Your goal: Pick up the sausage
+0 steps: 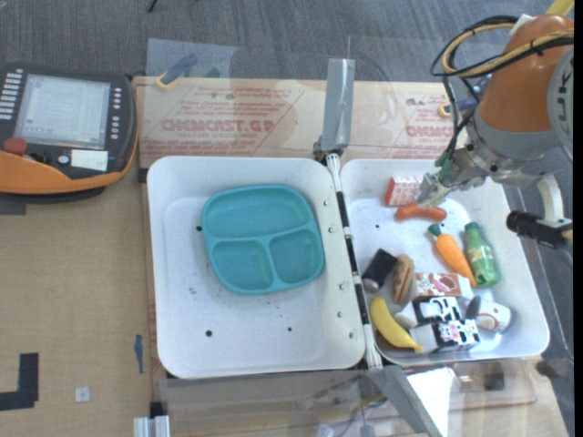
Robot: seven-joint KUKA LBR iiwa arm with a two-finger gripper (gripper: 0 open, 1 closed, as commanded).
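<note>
Fingers, spread unclear, hover just above the sausage, which lies left-right, nearly level, in the right bin.

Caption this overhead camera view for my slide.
Claw poised over the small orange-red sausage in the right white bin.

Gripper low over right bin: red-white box crowding left side, sausage directly beneath, carrot and green bottle close below-right; bare floor further left.

Robotics lab: teach pendant, 2 bins, toy food.
</note>
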